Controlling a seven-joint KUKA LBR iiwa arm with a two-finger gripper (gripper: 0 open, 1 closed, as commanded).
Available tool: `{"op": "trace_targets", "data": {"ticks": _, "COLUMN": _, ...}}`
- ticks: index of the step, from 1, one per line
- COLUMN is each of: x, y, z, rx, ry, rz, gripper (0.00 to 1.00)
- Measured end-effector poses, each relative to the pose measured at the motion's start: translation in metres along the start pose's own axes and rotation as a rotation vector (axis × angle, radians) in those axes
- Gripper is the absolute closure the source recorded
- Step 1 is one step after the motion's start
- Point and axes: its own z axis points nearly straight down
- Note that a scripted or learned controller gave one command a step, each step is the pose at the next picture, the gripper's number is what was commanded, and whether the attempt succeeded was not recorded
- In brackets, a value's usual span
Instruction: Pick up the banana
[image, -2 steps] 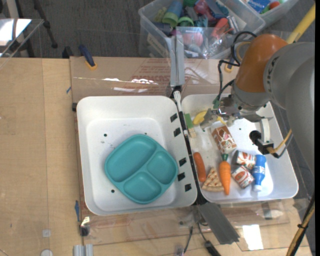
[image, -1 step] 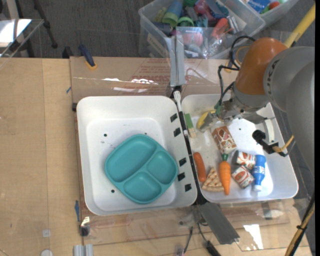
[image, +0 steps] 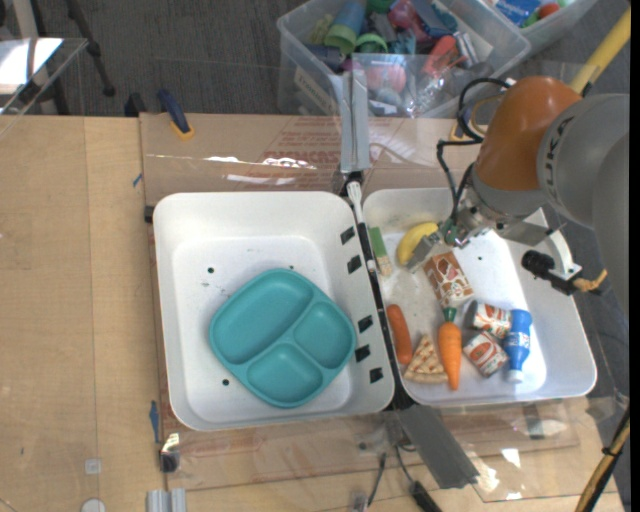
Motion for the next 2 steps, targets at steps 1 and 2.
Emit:
{"op": "trace_targets", "data": {"ticks": 1, "x": 0.001, "y": 0.002, "z": -0.001, "rx": -0.006, "ry": -0.003, "rz": 0.604, "gripper": 0.00}}
{"op": "trace_targets", "data": {"ticks": 2, "x": -0.051, "y": -0.031, "z": -0.008, "rx": 0.002, "ry": 0.000, "rz": 0.364, "gripper": 0.00}}
